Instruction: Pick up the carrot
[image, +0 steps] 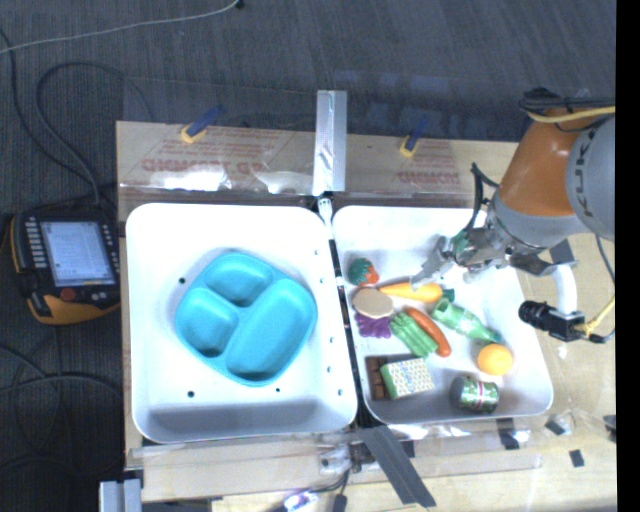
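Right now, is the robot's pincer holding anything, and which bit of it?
It cannot be told. The pincer is low in the right bin, just above the carrot, but nothing shows clearly between its tips.

We see two bins side by side: left bin (150, 300), right bin (520, 300). A divided tray (245, 318) lies in the middle of the left bin. A pendant (65, 262) sits off the bench, left of that bin. The right bin holds the rest. Carrot (428, 329) lies mid-bin, just right of a leafy piece (411, 333) and left of a bottle (462, 319). A corn piece (412, 292) lies beyond the carrot. A box (407, 377) and a can (477, 394) sit along the near side. The gripper (447, 252) hangs over the far part, above the corn piece.
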